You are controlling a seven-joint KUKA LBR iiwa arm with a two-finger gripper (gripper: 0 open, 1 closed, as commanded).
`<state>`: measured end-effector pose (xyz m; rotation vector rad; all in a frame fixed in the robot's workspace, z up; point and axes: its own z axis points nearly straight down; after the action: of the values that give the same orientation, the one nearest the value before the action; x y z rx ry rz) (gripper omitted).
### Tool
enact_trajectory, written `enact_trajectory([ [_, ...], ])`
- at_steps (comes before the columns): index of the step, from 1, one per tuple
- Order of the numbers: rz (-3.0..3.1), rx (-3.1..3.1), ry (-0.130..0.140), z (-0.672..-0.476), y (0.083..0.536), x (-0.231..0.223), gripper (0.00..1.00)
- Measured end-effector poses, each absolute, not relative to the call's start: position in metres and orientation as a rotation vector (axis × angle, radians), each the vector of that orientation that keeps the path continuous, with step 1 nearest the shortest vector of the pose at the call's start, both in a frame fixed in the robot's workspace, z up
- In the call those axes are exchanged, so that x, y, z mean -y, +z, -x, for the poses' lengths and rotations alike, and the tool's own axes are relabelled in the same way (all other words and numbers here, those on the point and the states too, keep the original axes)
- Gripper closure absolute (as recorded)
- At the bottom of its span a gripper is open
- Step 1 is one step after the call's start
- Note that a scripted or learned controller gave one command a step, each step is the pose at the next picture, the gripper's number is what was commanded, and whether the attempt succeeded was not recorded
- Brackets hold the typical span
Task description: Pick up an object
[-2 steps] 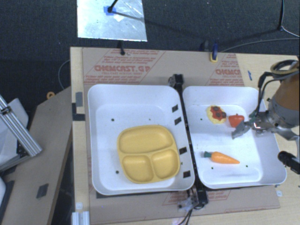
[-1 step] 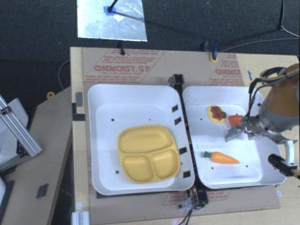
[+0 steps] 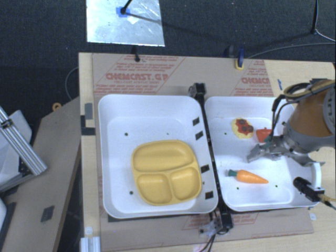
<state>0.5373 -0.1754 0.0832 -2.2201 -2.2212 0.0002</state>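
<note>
From my seat I see the gripper point(image 3: 258, 154) low inside the right bin point(image 3: 226, 190), reaching in from the right with its grey fingers point(image 3: 254, 156) pointing toward the middle of the bin floor. I cannot tell how far apart the fingers are, and I see nothing between them. The arm point(image 3: 311, 121) rises behind it, grey with its orange band, and dark cables loop over the wrist. Just below the gripper and a little to its left lies a toy carrot point(image 3: 250, 177), on its side, green end toward the divider between the bins, orange tip pointing right; it is near the fingertips but apart from them. Above the gripper, toward the far wall, sits a small yellow pizza slice point(image 3: 242, 128) with red topping, and just to its right a small red piece point(image 3: 262, 135) lies partly behind the wrist. In the left bin point(image 3: 113, 140) a yellow divided plate point(image 3: 166, 171) lies flat with three compartments. Both bins rest on a brown board point(image 3: 142, 72) with red lettering, and beyond it a silvery sheet point(image 3: 125, 16) lies on the dark carpet.
</note>
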Motion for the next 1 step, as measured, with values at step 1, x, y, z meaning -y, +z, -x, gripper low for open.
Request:
enact_trajectory([
  [1, 2.223, 2.226, -0.004, -0.5389, 0.0961, 0.1758, 1.00],
])
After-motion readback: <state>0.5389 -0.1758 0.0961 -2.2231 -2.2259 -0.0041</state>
